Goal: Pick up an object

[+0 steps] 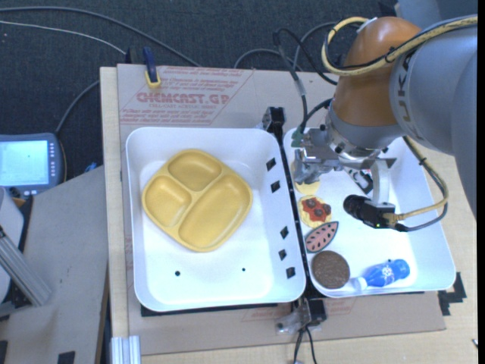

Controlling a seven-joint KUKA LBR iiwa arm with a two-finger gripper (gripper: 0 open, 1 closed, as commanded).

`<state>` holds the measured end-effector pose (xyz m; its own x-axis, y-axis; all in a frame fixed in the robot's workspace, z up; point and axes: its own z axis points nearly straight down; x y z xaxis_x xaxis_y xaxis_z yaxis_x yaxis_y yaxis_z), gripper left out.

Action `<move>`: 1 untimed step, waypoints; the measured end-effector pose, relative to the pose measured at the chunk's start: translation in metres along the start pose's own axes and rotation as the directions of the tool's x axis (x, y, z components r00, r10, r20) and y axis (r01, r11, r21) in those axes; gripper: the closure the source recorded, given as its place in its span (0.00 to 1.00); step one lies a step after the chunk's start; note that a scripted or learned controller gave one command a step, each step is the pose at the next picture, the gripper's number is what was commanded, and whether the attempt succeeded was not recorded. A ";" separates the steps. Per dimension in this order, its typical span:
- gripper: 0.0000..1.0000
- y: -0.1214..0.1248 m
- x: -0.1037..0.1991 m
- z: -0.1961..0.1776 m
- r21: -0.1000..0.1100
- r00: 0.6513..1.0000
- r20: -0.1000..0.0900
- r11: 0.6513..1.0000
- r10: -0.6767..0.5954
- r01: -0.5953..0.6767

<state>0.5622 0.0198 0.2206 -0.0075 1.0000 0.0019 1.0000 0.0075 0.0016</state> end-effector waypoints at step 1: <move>1.00 0.005 0.057 -0.010 0.000 1.000 -0.001 1.000 0.000 0.000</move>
